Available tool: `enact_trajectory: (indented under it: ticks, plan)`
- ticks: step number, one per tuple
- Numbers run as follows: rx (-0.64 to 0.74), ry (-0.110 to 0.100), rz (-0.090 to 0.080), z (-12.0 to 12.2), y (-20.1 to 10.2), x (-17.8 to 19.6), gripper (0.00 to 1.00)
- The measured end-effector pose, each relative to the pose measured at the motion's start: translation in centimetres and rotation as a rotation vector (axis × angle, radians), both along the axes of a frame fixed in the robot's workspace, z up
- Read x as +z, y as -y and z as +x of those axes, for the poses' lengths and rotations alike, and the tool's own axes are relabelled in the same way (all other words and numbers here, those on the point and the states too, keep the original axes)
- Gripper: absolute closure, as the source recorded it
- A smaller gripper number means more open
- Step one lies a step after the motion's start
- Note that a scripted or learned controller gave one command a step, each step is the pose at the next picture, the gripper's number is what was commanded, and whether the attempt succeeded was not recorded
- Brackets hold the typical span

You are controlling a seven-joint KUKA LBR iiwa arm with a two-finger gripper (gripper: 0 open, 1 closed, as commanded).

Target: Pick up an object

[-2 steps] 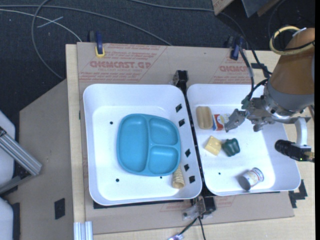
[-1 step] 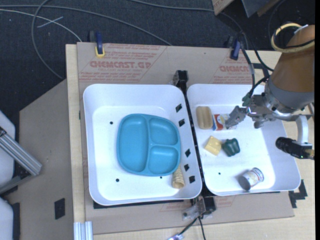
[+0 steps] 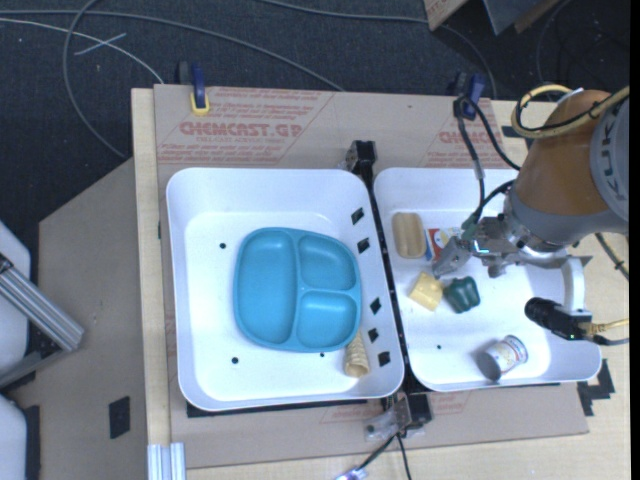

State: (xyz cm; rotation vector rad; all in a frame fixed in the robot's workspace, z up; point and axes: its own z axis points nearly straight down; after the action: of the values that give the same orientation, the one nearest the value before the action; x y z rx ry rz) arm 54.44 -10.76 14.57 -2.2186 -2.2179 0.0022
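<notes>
In the right bin point(image 3: 445, 366) lie a tan bread-like block point(image 3: 408, 235), a yellow wedge point(image 3: 426, 292), a dark green pepper-like piece point(image 3: 462, 294), a small red and white item point(image 3: 437, 240) and a silver can point(image 3: 503, 356) on its side. My gripper point(image 3: 462, 251) hangs over the middle of this bin, just above the green piece and right of the tan block, partly covering the red and white item. I see nothing clearly held in it.
The left bin point(image 3: 190, 268) holds a blue divided plate point(image 3: 297, 289) and a tan cone-shaped item point(image 3: 356, 356) at its lower right corner. A black divider with clips point(image 3: 372, 258) runs between the bins. Cables point(image 3: 480, 138) trail over the bench's back right.
</notes>
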Motion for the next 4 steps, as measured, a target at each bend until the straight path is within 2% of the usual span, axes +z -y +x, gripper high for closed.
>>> enact_trajectory:
  ticks: [1,2,3,4]
  plan:
    - [0.001,0.001,0.000,0.8,-0.4,-4.5,0.00]
    - [-0.003,0.020,-0.006,1.3,-0.2,-5.5,0.00]
    - [-0.002,0.017,-0.003,1.3,-0.3,-4.6,1.00]
    - [0.002,0.007,-0.002,1.2,-0.7,1.6,1.00]
